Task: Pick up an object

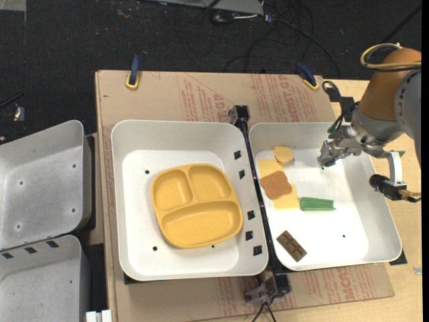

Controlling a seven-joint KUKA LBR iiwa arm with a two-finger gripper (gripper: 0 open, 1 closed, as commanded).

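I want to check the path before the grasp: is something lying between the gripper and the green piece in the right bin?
Nothing visible does. The gripper is above the right bin's upper part, and the green piece lies lower on bare white floor. The yellow slices and brown piece lie off to the left of that path.

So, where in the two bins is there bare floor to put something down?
Right bin: bare floor right of the green piece and around the brown bar, also under the gripper. Crowded at its upper left, where the yellow slices and brown slice overlap. Left bin: the yellow tray fills the middle; a bare strip borders it.
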